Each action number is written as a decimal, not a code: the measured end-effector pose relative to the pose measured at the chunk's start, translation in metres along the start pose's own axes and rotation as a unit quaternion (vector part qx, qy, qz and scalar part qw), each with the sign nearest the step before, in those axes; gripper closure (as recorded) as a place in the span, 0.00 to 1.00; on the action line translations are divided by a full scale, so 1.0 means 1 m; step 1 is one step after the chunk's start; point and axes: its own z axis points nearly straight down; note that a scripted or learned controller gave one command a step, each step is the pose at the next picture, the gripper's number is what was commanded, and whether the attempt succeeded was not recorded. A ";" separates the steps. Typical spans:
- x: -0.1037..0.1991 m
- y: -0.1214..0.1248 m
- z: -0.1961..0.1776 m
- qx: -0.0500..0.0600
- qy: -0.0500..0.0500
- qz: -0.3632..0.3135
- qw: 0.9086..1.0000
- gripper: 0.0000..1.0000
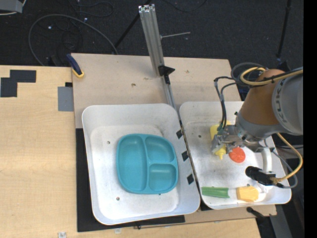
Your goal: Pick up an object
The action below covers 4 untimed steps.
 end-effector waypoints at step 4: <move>0.022 0.010 -0.148 -0.001 0.000 -0.005 1.000 1.00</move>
